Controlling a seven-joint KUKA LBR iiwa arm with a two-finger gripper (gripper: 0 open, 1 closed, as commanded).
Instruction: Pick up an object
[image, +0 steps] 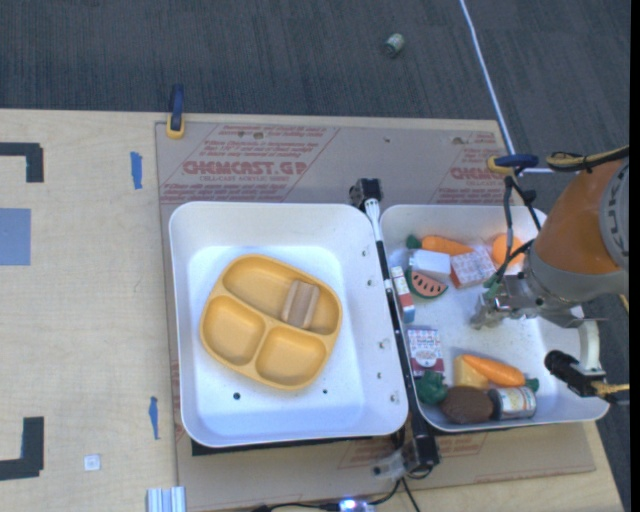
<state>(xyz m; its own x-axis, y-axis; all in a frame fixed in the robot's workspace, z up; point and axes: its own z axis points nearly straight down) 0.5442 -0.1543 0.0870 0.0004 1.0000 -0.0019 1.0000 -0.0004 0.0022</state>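
Gripper (487, 308): hanging low over the right bin (560, 415), toward its 3 o'clock side; whether it is released or clenched, I cannot tell.
Grasp: nothing is showing between its tips, so the pick looks not yet done.
Nearest objects: the watermelon slice (428, 284) is lying at its 9 o'clock, the carrot (491, 371) at its 6 o'clock, both apart from it.
Left bin (190, 300): holding a yellow divided plate (268, 320) with a tan block (300, 302) in one compartment.
Remaining: I judge closing on one object and lifting it are remaining.
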